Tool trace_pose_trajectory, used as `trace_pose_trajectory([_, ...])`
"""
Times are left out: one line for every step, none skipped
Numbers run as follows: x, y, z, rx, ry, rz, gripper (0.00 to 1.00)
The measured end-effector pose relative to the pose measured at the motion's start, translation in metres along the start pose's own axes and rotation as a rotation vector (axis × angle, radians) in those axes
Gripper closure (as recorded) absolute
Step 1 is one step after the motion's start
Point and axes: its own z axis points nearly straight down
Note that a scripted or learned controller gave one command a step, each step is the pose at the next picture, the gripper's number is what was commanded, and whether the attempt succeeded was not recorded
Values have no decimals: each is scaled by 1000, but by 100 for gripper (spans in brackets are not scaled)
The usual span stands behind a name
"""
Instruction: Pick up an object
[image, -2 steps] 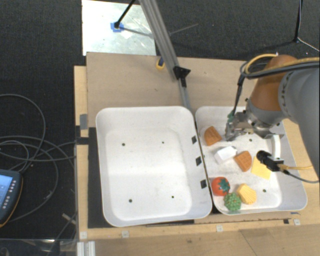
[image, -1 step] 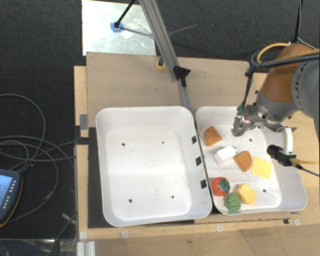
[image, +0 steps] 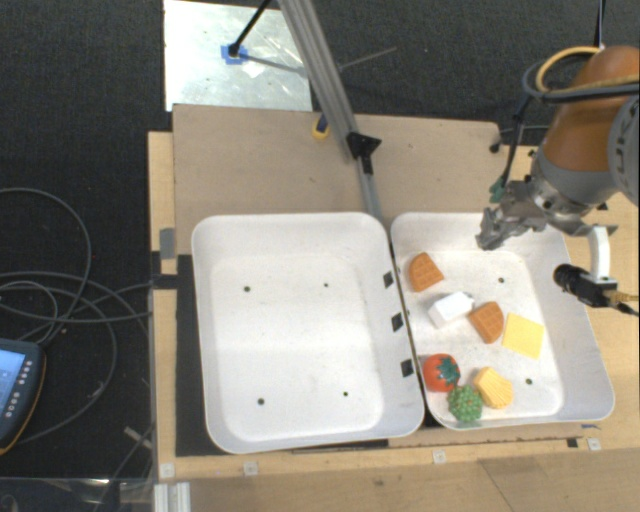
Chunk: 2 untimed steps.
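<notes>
The claw (image: 492, 238) is seen over the top edge of the right bin (image: 590, 395), holding nothing, its opening too small to be told, and the nearest thing, an orange wedge (image: 425, 271), lies down-left of it.

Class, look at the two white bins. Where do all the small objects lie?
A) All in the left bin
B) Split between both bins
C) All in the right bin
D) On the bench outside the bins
C: the white block, the yellow square and the tomato all sit in the right bin, below the gripper.
</notes>
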Motion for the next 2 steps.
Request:
trace_pose_trajectory([0, 1, -4, 6, 1, 0, 100])
trace_pose_trajectory([48, 10, -13, 6, 3, -4, 100])
